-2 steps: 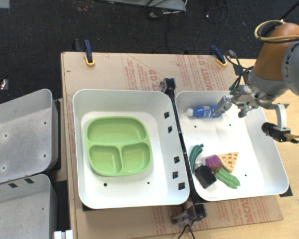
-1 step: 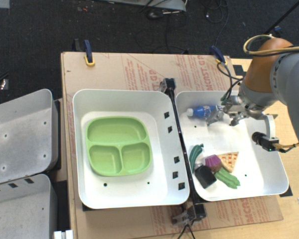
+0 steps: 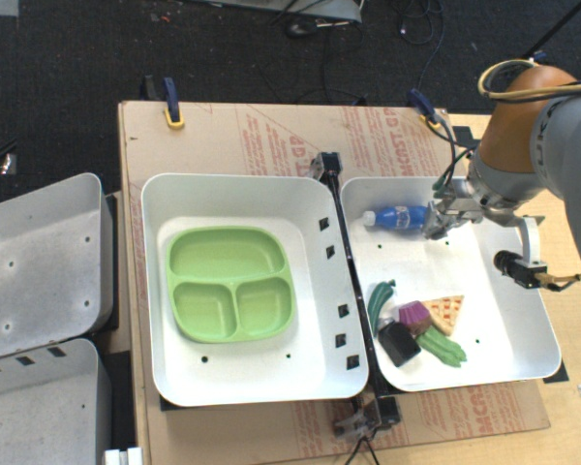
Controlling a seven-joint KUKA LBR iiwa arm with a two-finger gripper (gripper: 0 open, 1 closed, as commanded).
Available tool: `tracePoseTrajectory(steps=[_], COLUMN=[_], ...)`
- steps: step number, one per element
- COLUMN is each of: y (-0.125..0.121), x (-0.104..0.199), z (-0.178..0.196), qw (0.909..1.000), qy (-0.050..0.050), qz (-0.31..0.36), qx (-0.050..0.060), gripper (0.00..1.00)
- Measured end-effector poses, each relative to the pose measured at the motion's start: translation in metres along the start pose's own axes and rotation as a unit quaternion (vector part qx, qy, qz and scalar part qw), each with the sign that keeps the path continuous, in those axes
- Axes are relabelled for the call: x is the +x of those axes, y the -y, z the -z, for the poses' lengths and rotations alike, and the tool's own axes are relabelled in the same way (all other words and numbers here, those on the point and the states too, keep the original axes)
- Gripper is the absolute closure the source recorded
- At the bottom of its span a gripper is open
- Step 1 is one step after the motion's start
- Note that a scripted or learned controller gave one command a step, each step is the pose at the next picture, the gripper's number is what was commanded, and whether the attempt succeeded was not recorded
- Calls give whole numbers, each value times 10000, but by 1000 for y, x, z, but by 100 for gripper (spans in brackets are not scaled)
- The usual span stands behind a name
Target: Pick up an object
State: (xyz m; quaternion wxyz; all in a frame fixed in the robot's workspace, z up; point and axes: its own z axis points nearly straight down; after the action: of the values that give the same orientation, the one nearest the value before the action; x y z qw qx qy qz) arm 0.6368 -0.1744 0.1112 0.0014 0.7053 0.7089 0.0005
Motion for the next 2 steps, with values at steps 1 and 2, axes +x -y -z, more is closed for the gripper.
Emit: tracePoseTrajectory(steps=[1, 2], y=[-5, -7], x=[1, 0], z=[64, 119], qw=[10000, 10000], qy=[5, 4], qz=[-8, -8], qx=[-26, -24], gripper=[100, 100])
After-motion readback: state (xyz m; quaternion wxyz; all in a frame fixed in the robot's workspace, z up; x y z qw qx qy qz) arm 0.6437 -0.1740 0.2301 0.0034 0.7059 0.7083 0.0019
